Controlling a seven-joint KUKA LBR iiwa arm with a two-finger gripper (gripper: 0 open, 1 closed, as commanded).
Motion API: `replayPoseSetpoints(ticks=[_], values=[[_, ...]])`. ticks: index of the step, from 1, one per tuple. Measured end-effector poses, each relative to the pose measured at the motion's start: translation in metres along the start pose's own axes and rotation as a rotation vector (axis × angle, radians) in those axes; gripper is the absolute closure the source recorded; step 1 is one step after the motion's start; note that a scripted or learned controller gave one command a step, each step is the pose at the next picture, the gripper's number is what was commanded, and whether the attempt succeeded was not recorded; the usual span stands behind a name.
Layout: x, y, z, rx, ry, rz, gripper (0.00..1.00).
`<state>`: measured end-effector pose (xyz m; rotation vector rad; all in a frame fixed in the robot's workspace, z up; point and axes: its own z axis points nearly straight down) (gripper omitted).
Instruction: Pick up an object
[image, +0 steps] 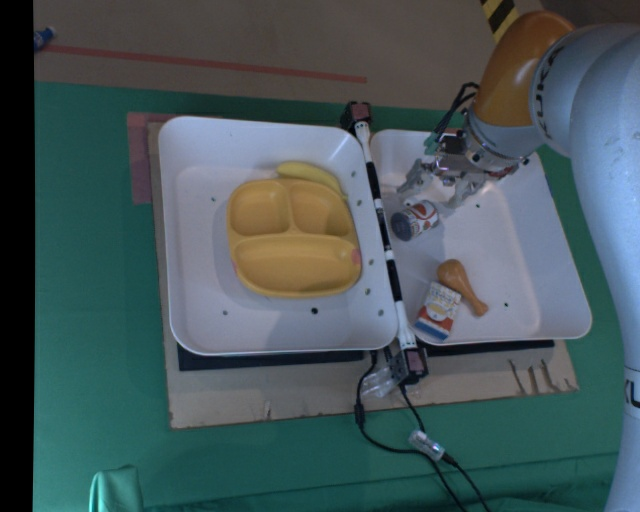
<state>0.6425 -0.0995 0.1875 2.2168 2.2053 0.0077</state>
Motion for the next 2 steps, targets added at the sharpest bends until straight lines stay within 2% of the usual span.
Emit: replayPoseSetpoints(ticks=[1,2], values=[[-0.0036,0.0036,-0.0177,-0.017,-0.006,0.006,1.00],[-0.0035,0.0036,-0.0176,-0.017,-0.006,0.006,0.00]])
